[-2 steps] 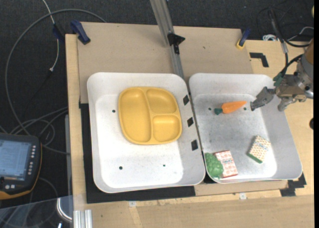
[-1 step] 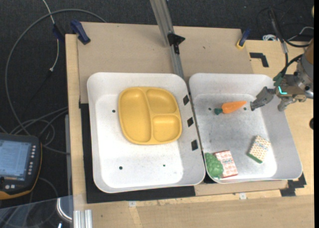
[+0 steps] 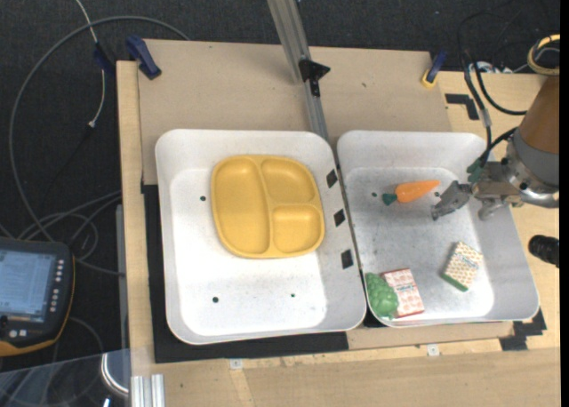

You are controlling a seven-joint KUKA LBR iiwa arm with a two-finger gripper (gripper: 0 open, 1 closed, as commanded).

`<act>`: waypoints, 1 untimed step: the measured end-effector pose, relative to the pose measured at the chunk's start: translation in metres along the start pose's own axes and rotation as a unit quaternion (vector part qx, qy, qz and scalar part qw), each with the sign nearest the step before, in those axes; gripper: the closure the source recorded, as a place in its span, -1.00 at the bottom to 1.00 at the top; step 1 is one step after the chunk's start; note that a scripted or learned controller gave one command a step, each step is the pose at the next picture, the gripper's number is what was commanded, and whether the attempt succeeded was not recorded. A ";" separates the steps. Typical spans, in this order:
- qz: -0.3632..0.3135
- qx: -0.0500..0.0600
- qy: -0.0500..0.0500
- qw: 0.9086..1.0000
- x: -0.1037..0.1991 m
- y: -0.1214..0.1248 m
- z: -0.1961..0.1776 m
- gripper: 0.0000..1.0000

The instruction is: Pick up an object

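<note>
The carrot [image 3: 415,191] lies at about eleven o'clock in the right bin [image 3: 507,303], just at nine o'clock of the gripper [image 3: 469,203] — its jaws spread wide, holding nothing — and looks light, stiff and slick, best pinched across its thick orange middle.

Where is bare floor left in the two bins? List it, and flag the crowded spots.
Left bin: a wide bare strip below the yellow divided plate, a narrower one to its left. Right bin: bare middle between the toy carrot above and the red-and-white packet below. Crowded: near the gripper, and the lower edge by the patterned block.
</note>
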State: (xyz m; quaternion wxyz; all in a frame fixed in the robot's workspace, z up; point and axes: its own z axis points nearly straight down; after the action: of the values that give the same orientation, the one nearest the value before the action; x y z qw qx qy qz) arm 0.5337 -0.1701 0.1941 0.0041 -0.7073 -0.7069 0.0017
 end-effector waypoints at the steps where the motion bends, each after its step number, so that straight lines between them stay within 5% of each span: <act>1: 0.000 0.000 0.000 1.000 -0.004 -0.008 0.048 -1.00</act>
State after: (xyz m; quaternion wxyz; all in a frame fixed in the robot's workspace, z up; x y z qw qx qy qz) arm 0.5249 -0.1738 0.1465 0.0039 -0.7075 -0.7067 0.0015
